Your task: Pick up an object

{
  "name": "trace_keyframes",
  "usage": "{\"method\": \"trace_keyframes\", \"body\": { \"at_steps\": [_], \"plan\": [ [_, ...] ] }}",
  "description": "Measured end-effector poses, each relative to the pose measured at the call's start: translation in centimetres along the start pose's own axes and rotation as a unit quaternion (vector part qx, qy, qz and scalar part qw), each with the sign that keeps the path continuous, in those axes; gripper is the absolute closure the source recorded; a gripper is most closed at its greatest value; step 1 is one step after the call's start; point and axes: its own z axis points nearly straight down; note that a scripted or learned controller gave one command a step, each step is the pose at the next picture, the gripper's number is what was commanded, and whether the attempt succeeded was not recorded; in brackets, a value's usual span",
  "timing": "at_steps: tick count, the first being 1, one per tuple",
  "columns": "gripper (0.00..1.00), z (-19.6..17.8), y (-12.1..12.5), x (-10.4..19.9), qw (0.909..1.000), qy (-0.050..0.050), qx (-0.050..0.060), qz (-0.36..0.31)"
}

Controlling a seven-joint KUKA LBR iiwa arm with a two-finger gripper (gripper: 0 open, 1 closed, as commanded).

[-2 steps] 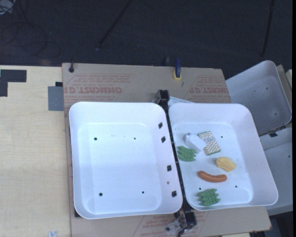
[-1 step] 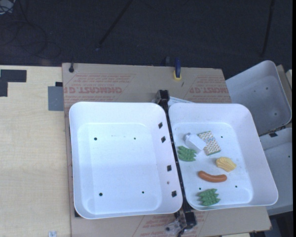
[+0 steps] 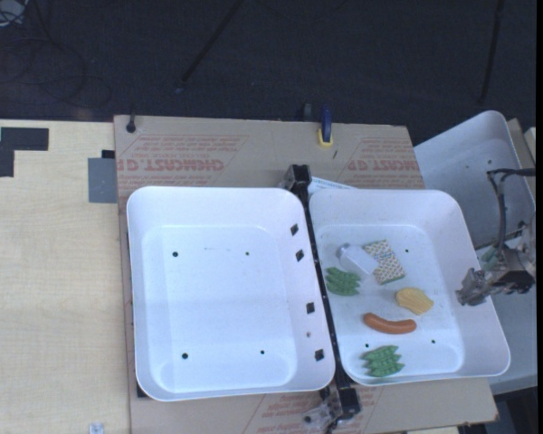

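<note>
I judge I'm pre-reach: the gripper (image 3: 482,283), jaw state untellable, sits just right of the right bin (image 3: 471,233), needing a descent toward the hot dog (image 3: 389,324) inside it.

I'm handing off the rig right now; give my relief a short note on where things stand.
Gripper: at the right bin's right rim, over no object; nothing seen held.
Right bin holds: grey block, patterned card, green pod, yellow piece, orange sausage, second green pod.
Left bin: nothing placed.
Done: no pick yet.
Left: choose an object, descend, grasp, lift. The yellow piece looks nearest.
</note>
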Motion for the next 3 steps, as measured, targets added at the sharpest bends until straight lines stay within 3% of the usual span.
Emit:
{"method": "trace_keyframes", "body": {
  "at_steps": [1,2,3],
  "plan": [
    [1.00,-4.8,0.0,-1.1,1.0000,-0.003,-0.007,0.001],
    [1.00,4.9,0.1,-0.8,1.0000,-0.001,-0.003,0.000],
    [1.00,-10.3,0.1,-1.0,0.9999,-0.006,-0.014,-0.001]
  ]
}}
